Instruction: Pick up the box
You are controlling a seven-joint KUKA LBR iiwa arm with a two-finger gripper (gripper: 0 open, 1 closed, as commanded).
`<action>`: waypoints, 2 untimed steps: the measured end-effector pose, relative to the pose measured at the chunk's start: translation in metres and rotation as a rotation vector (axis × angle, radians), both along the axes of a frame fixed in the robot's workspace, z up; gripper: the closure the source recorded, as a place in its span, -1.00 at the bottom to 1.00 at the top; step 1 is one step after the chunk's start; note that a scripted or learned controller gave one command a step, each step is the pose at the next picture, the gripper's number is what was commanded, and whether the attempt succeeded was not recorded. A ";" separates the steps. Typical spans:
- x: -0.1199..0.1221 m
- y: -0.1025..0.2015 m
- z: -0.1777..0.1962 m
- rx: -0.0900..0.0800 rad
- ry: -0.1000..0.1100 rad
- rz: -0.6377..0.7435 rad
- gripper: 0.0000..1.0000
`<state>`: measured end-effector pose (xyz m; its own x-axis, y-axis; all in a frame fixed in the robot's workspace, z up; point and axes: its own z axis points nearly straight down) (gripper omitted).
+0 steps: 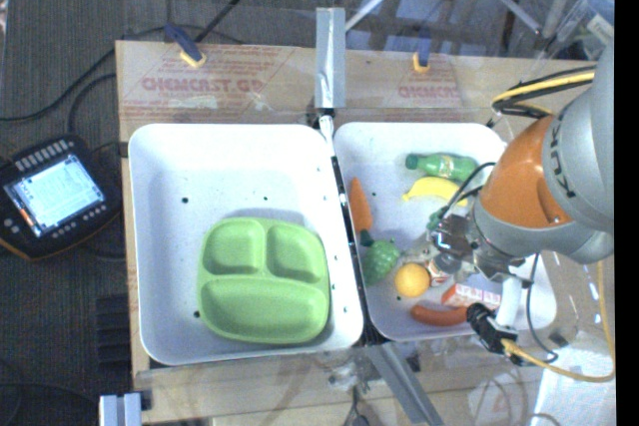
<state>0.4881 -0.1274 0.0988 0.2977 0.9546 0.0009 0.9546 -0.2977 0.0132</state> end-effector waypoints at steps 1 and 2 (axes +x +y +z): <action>-0.002 0.032 0.179 -0.001 0.015 0.100 1.00; 0.025 0.089 0.120 0.002 0.019 0.070 1.00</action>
<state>0.5133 -0.0386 0.2187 0.2298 0.9732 -0.0022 0.9732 -0.2298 -0.0053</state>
